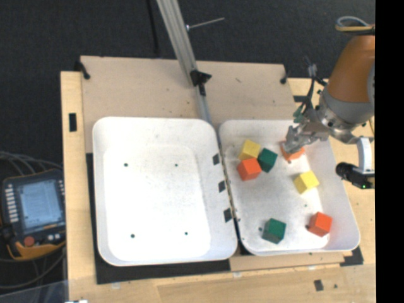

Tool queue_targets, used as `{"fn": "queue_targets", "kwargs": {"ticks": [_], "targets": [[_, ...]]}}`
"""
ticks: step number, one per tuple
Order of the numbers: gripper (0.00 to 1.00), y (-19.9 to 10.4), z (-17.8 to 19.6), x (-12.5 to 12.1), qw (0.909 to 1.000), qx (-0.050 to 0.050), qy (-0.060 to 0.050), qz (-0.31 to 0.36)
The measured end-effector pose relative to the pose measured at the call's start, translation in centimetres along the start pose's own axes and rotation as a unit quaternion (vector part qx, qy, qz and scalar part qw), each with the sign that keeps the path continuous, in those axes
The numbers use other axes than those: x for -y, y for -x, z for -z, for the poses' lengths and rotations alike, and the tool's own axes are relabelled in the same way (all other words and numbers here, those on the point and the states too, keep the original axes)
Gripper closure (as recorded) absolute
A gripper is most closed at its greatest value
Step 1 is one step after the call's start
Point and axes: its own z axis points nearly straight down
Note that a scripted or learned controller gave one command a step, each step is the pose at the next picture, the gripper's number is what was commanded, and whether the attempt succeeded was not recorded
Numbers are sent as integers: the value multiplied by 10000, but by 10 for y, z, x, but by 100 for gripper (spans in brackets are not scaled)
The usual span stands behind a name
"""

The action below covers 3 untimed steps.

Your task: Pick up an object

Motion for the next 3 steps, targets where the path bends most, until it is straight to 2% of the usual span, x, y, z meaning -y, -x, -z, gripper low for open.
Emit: {"fn": "queue_targets", "kwargs": {"ticks": [2, 3], "targets": [[100, -106, 6, -25, 10000, -9, -5, 55], [100, -163, 12, -16, 10000, -13, -19, 57]]}}
